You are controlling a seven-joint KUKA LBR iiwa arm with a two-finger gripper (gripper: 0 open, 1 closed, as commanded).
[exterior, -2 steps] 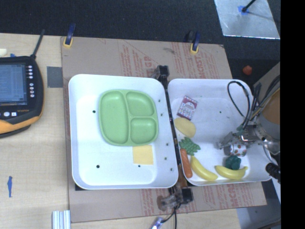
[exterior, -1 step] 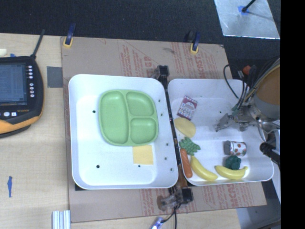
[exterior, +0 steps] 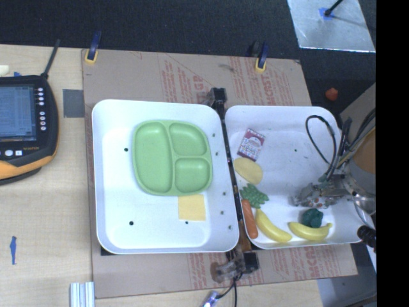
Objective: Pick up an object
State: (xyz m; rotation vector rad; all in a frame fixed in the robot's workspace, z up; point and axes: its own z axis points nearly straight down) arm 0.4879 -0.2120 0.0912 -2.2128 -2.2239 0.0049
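Clamp hardware (exterior: 233,268): seen at the lower edge of the worktop (exterior: 45,222), between the two bins, with a cable trailing down from it.
Left bin (exterior: 115,229): a shallow white tray, resting on a brown cardboard sheet (exterior: 160,75).
Green plate (exterior: 172,157): a three-compartment dish, laid flat in the upper middle of the left bin.
Yellow square (exterior: 192,207): a flat cheese-like slice, placed just below the green plate, touching or nearly touching its lower rim.
Right bin (exterior: 281,117): set side by side with the left bin, their rims touching.
Small packet (exterior: 251,145): a pink and white item, lying tilted in the upper left of the right bin.
Pale yellow piece (exterior: 248,170): found just below the packet (its kind cannot be told).
Green leafy piece (exterior: 254,195): found just below that, beside the carrot.
Carrot (exterior: 248,219): laid along the left wall of the right bin.
Two bananas (exterior: 272,228): one lies near the carrot, the other (exterior: 309,230) along the lower wall to its right.
Dark green object (exterior: 312,217): seated on the right-hand banana, just under the gripper.
Gripper (exterior: 314,199): lowered into the right bin from the right; whether its fingers are wide or narrow cannot be told, and nothing is seen held.
Pendant (exterior: 22,130): a screened controller, placed well apart at the left.
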